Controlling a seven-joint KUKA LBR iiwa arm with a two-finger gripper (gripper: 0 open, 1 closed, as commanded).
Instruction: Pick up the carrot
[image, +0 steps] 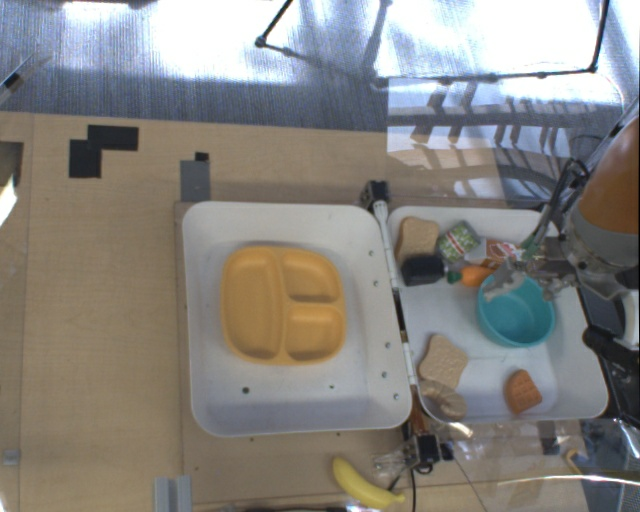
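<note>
A yellow divided plate (283, 303) sits mid-left bin (215, 390). In the right bin (570, 400): a teal bowl (516, 318) centrally, toast (417, 238) at 10 o'clock, another slice (444, 361) at 7. A banana (366, 485) lies on the table (90, 350).

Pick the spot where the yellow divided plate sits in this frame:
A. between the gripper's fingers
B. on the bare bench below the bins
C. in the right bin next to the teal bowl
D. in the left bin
D: the yellow divided plate lies flat in the left bin, while the teal bowl sits in the right bin.
</note>
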